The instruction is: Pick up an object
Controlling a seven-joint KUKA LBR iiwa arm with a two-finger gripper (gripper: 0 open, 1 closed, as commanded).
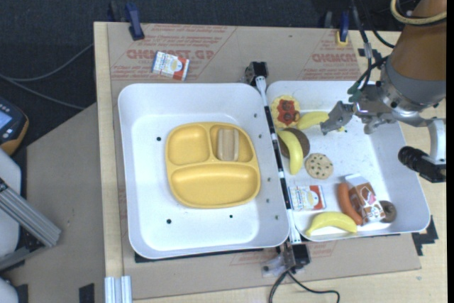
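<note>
From my remote station I count two white bins: the left bin point(142, 152) and the right bin point(404, 181). The left bin holds one yellow divided plate point(211, 167), with one tan bread-like piece point(228, 144) in its upper right compartment. The right bin holds three bananas: one point(313, 119) near the top, one point(291, 150) by the left wall, one point(332, 223) at the lower edge. It also holds one cookie point(319, 166), one red packet point(286, 111), one small carton point(306, 197), one sausage point(345, 201) and one brown wrapped snack point(370, 204). A second small carton point(170, 65) lies on the bench above the left bin. The arm point(418, 46) enters from the right, wrist bent down over the right bin's upper part. The gripper point(339, 119) hovers just right of the top banana; I cannot tell how it is set.
</note>
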